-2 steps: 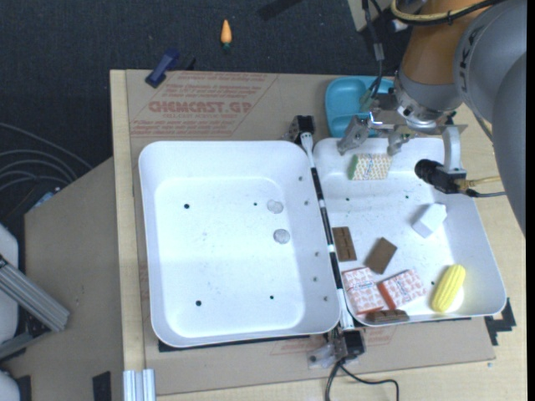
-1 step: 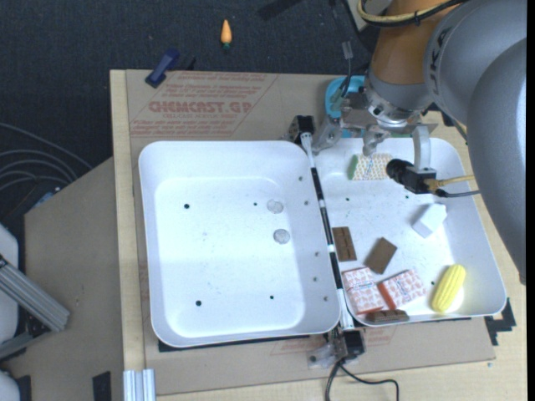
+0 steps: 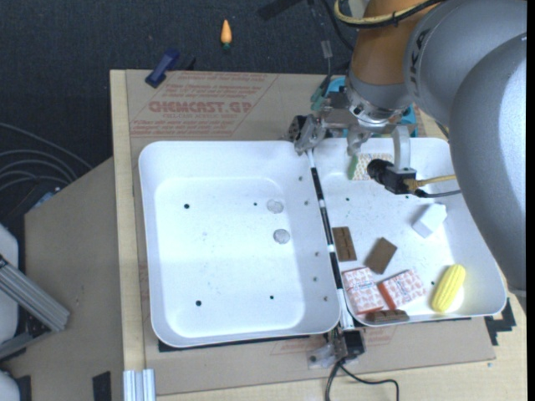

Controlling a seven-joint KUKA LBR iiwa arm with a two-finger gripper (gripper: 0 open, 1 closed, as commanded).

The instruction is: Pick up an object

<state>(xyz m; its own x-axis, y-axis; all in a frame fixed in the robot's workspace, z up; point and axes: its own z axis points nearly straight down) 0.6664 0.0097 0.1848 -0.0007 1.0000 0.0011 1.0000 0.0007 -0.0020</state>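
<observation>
The yellow corn-cob-shaped toy lies at the lower right of the right-hand white bin, its long axis steeply tilted. The tool hangs over the bin's upper end, so the cob lies below and right of it; I cannot tell its state. The brown board reads "CHEMCAST".
</observation>
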